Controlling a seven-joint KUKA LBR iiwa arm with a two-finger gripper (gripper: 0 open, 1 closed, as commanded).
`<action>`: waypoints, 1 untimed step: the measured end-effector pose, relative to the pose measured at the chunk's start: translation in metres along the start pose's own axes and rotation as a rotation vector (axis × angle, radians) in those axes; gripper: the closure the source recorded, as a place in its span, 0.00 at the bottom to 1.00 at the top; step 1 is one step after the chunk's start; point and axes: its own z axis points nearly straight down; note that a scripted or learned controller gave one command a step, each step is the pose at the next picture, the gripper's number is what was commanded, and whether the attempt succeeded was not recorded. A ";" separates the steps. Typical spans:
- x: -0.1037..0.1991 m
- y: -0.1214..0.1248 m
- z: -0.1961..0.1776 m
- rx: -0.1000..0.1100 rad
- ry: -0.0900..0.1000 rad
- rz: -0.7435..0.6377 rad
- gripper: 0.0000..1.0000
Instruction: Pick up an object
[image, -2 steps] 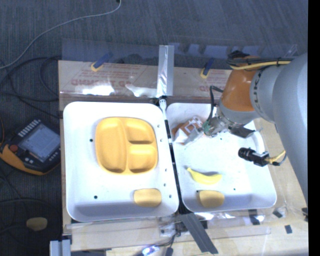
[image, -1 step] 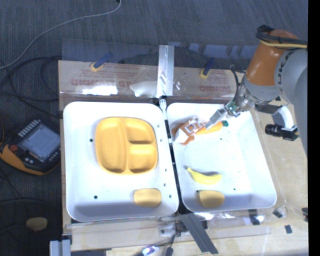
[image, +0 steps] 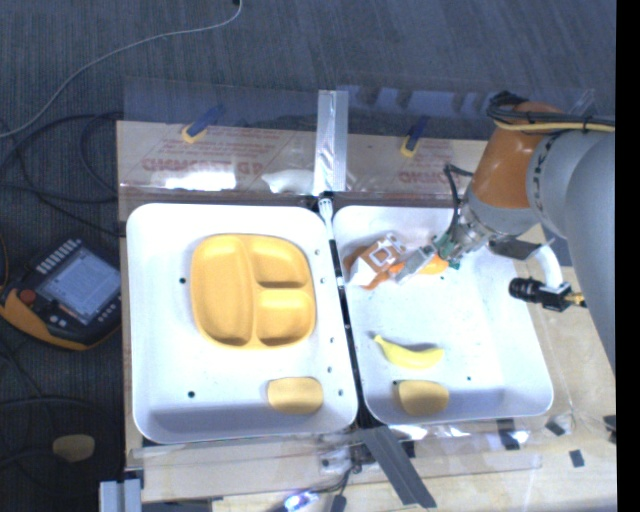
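Up near the far edge of the right bin (image: 520, 385), the gripper (image: 432, 258) is down low over a little cluster of stuff: an orange-and-white packet (image: 377, 260) sitting close to the divider side, with a small orange piece (image: 432, 266) poking out right under the fingertips. The fingers look like they're touching or just over that orange piece, but honestly I cannot tell if they're clamped on it or spread, it's too small and blurry there. A bit of teal shows at the tip too, no idea if it's part of the tool or an object.

Further toward the near edge of the same bin there's a yellow banana (image: 408, 352), lying flat and well apart from the gripper, and a tan rounded block (image: 422, 397) right by the near edge.

The left bin (image: 160, 330) has a big yellow divided tray (image: 252, 290) in the middle and another tan block (image: 295, 395) by its near right corner.

The grey arm (image: 585, 200) with its orange band (image: 500, 165) comes in over the right bin's far right corner and covers that corner. Off the bench to the left there's a handheld pendant (image: 65, 295) on the floor.
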 end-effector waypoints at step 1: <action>0.000 0.001 -0.010 -0.001 -0.005 -0.002 1.00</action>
